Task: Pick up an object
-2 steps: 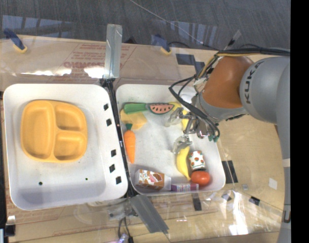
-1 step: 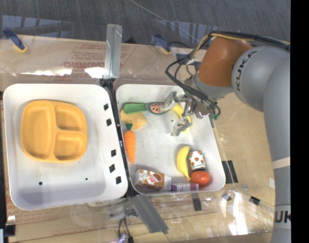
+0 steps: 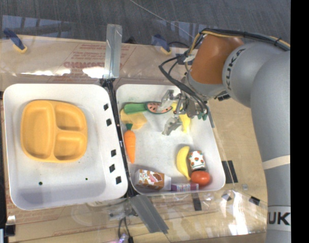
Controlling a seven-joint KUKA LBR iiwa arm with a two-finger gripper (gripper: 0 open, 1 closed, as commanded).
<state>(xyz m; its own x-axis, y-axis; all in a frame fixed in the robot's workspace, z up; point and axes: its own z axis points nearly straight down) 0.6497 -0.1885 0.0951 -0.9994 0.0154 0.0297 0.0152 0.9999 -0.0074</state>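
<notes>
My gripper (image 3: 169,113) hangs over the upper middle of the right bin (image 3: 154,151), its two silver fingers (image 3: 168,128) spread open with nothing between them. Just left of the fingertips lies a watermelon slice (image 3: 155,107) joined to a green piece (image 3: 136,107). A small yellow item (image 3: 185,123) sits under the gripper body, partly hidden. Further items in this bin are a yellow wedge (image 3: 133,119), a carrot (image 3: 129,144), a banana (image 3: 182,161), a small spotted can (image 3: 196,160), a tomato (image 3: 200,177) and a brown snack box (image 3: 149,179).
The left bin (image 3: 23,186) holds a yellow divided plate (image 3: 54,130). A black divider with clips (image 3: 115,135) runs between the bins. The grey arm (image 3: 256,80) crosses the right bin's upper right corner. Bare white floor shows in the middle of the right bin.
</notes>
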